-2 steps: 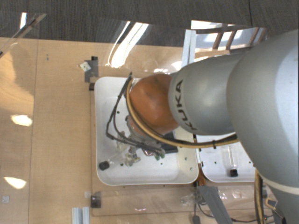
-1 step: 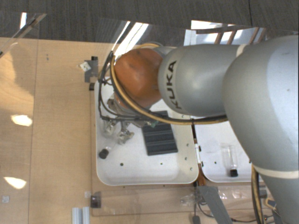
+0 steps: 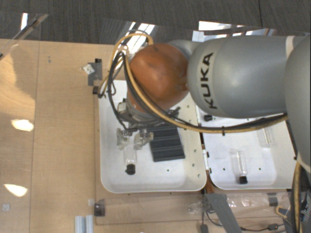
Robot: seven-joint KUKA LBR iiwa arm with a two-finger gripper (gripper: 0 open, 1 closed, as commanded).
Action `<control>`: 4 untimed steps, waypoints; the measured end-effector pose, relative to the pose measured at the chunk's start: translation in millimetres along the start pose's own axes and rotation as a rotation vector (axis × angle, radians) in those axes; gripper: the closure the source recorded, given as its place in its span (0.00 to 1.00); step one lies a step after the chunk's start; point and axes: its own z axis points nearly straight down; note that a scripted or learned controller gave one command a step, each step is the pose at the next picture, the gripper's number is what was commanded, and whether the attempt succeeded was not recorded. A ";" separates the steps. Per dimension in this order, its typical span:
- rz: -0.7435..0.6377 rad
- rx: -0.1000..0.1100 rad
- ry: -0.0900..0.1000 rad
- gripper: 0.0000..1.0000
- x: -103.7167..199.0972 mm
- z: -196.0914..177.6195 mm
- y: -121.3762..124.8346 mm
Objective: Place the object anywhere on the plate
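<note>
Claw (image 3: 130, 139) fingers apart above a clear vial (image 3: 129, 160), beside the ribbed dark plate (image 3: 166, 143), mid left bin (image 3: 109, 176).

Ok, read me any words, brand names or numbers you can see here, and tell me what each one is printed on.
"KUKA": black letters running up the grey arm casing, beside the orange band.
No text shows on the left bin, the right bin, the dark ribbed plate or the clear vials.
</note>
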 end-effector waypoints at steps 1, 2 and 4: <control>-0.447 0.008 -0.002 1.00 25.4 72.9 27.0; -0.718 -0.002 0.001 1.00 48.2 -39.8 57.0; -0.485 -0.001 0.002 1.00 96.0 -71.7 46.2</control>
